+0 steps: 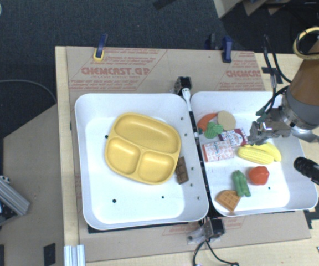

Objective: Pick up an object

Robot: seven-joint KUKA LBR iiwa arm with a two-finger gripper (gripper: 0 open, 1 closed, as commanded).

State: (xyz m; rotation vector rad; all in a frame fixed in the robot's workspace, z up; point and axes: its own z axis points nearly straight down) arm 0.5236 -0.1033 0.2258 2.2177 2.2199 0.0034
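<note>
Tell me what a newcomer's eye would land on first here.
The big yellow divided plate in the left bin stands out first, with a small brown block at its right edge. Next comes the cluster of toy food in the right bin: a yellow corn cob, a red tomato and a green pickle. The gripper hovers just above the corn.

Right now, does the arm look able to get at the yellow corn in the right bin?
Probably yes. The tool hangs just above the yellow corn, at its upper left end. Nothing lies on top of the corn; the tomato and the red-and-white packet sit beside it.
</note>
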